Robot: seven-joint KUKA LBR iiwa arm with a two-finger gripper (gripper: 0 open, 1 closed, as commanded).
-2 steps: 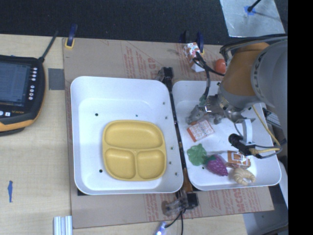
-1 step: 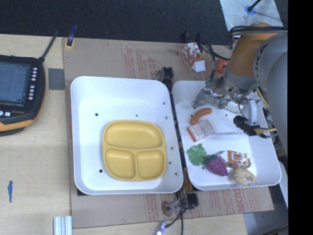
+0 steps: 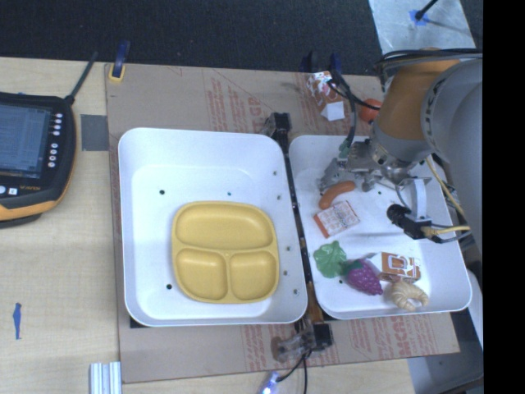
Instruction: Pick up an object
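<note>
I see the bench (image 3: 57, 302), light wood, w/ a brown cardboard sheet (image 3: 205, 97) under both bins. The arm (image 3: 443, 97), grey w/ orange band, comes in from view right and hangs over the far part of the right bin. Left bin (image 3: 139, 162), white and shallow, carries a yellow divided plate (image 3: 224, 250), three compartments, lying flat near the bin's middle-front. Right bin (image 3: 459, 290), also white, sits edge to edge w/ the left one.

At view far left I note a teach pendant (image 3: 29, 154), dark screen, orange-edged casing, resting on the bench well apart from the bins.

Gripper (image 3: 357, 171) is low over the right bin's far-left area, just above the sausage. Cannot tell from this angle if the claw is open or closed; nothing visibly gripped.

Right bin contents, approx by size: orange-brown toy sausage (image 3: 336, 192) directly beside the gripper; red-and-white packet (image 3: 337, 217) just in front of it, touching or nearly; purple grape bunch (image 3: 363, 277) near the front; green leafy piece (image 3: 330, 258) touching the grapes' left side; tan bread-like piece (image 3: 407, 295) at front right; small orange-white card (image 3: 400, 265) just behind the bread.
</note>
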